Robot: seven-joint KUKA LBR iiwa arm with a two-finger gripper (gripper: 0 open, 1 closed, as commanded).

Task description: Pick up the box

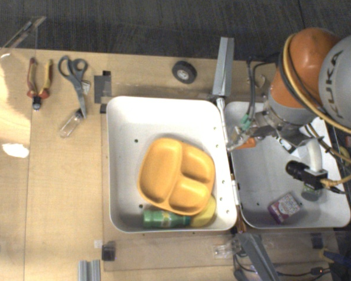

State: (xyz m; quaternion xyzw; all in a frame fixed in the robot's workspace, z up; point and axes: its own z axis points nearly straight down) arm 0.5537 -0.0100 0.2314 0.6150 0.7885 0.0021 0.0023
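Note:
The box [285, 207] is small and purple with a pale label. It lies flat in the near part of the right bin [263, 183], close to the front wall. My gripper [238, 140] hangs over the left edge of that bin, by the divider between the two bins. It is well up and to the left of the box and apart from it. Nothing shows in the gripper. The grey arm with its orange band [304, 63] covers the bin's far right corner.
The left bin [128, 127] holds a yellow divided plate [176, 174], which lies over a green bottle [162, 218] and a yellow object [207, 212] at the front wall. On the bench at far left are scissors [76, 75] and pliers [38, 81]. A black roll [184, 71] lies behind the bins.

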